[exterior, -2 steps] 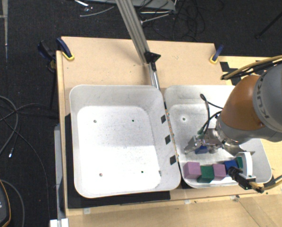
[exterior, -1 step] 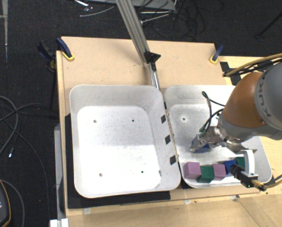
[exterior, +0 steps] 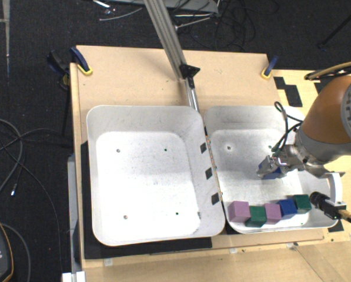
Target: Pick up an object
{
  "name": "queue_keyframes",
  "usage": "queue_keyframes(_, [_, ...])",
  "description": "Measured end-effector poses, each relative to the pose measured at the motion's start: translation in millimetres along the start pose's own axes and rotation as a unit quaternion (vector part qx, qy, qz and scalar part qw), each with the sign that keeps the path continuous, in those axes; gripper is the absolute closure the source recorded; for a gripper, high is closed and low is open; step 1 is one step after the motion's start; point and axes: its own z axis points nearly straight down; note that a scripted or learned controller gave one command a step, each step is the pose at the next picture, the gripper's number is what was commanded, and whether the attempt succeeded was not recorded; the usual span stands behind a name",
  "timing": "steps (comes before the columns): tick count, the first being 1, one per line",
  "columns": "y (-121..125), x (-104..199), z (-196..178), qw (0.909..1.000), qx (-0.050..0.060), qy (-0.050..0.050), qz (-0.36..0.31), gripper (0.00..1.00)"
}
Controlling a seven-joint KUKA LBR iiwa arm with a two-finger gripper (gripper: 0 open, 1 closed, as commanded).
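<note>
Across the left half of the frame sits the left bin point(exterior: 146, 169), white and speckled. Right of it, the right bin point(exterior: 240, 134) keeps a row of small blocks along its lower edge: a pink block point(exterior: 239, 210), a green block point(exterior: 257, 215), a purple block point(exterior: 273, 211), a blue block point(exterior: 287, 207) and another green block point(exterior: 302, 202), touching one another. Above that row, near the frame's right side, the gripper point(exterior: 271, 169) hangs low over the bin floor; whether it is spread or pressed together I cannot tell. These blocks look light, stiff and flat-sided, so pinching two opposite faces should hold; the tight packing leaves the pink block at the row's end the easiest take.
</note>
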Motion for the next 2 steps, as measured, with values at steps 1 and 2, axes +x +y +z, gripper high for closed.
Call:
queue_keyframes(1, [-4, 1, -29, 1.0000, 0.000, 0.001, -0.002, 1.00])
queue_keyframes(2, [24, 92, -66, 1.0000, -0.001, 0.003, -0.007, 1.00])
